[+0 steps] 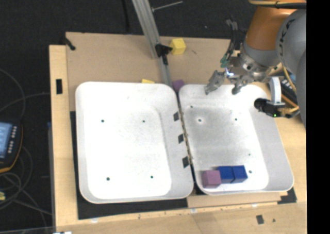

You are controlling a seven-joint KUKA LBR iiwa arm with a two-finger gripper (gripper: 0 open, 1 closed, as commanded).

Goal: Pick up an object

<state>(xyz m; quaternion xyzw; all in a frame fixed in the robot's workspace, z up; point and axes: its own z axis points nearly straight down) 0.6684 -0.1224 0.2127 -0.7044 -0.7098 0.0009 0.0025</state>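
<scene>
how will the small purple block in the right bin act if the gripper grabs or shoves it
The small purple block looks rigid and flat-sided, so it should slide, not roll. It touches the blue block and sits near the bin's wall, so a shove may jam it.

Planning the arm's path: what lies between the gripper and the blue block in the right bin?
In the camera view, just bare white floor of the right bin lies between the open gripper and the blue block. A purple block touches the blue one's left side.

The tan bench point(113, 57) bears two white bins side by side, the left bin point(126, 140) and right bin point(232, 130). A yellow block point(178, 46) lies behind them.
</scene>
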